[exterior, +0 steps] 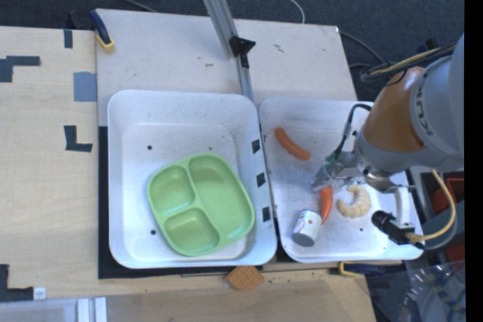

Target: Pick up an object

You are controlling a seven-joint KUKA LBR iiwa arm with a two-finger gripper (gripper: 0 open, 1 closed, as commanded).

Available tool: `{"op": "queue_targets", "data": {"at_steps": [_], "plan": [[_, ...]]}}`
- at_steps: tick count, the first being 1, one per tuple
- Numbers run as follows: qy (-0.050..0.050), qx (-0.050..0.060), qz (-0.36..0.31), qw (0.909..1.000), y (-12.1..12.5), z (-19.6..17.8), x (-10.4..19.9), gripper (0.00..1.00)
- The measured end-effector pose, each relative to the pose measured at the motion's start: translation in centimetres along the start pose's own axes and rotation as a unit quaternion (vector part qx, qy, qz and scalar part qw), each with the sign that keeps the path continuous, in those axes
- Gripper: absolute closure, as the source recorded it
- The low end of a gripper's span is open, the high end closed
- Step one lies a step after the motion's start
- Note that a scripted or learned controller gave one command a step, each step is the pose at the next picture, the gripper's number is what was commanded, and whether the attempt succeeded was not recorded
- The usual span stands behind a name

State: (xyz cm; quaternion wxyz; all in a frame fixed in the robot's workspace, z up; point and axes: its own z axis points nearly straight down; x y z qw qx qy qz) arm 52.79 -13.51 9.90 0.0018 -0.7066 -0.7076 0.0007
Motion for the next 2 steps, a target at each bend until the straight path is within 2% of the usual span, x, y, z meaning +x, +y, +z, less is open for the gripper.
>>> {"op": "queue_targets", "data": {"at_steps": [2], "plan": [[-0.002,-0.003,0.0,1.0,0.6,-9.4,-1.6,1.0]]}}
